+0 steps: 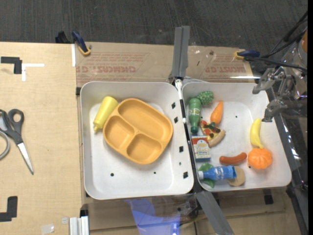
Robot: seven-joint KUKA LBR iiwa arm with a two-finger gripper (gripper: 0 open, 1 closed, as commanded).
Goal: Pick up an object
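The right bin [234,94] holds a yellow banana [256,132], an orange fruit [259,158], a red sausage [233,158], a carrot [217,111], a pizza slice [213,132], broccoli [205,98], a green bottle [194,114], a small carton [201,148] and a blue water bottle [219,173]. My gripper [270,106] hangs over the bin's right rim, just above and right of the banana, with nothing seen in it. In the left bin [98,180] lie an orange divided plate [138,130] and a yellow bottle [104,112].
Scissors [17,136] lie on the wooden bench to the left. Blue clamps [80,42] hold cardboard behind the bins. A grey post [180,53] rises between the bins at the back. Cables and arm parts crowd the right edge.
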